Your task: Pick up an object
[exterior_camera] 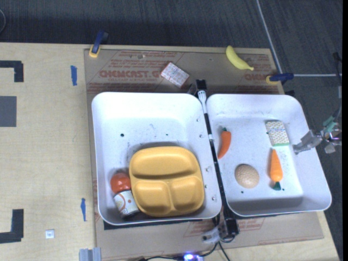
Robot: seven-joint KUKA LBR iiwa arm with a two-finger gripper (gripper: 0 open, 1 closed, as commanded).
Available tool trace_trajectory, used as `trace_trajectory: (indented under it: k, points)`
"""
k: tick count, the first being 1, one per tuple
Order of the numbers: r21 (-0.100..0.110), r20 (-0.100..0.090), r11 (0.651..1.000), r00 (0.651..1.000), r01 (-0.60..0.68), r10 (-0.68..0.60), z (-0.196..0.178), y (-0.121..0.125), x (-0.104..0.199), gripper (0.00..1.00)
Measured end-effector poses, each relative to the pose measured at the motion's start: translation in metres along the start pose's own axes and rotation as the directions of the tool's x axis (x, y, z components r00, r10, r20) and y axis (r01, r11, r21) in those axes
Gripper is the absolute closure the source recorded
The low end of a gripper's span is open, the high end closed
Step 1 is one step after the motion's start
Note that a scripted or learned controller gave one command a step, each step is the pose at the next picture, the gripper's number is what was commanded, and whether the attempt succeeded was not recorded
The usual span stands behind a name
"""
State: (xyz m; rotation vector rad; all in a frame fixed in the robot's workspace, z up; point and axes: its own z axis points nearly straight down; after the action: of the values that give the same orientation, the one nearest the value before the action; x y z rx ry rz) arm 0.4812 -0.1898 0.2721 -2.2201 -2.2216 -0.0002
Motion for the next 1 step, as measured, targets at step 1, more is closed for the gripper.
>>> trace_trajectory:
  k: [1]
  points:
    - [0.000,0.000,1.000,1.000,0.000,0.000,0.1437,0.0065,0.0671,0.00]
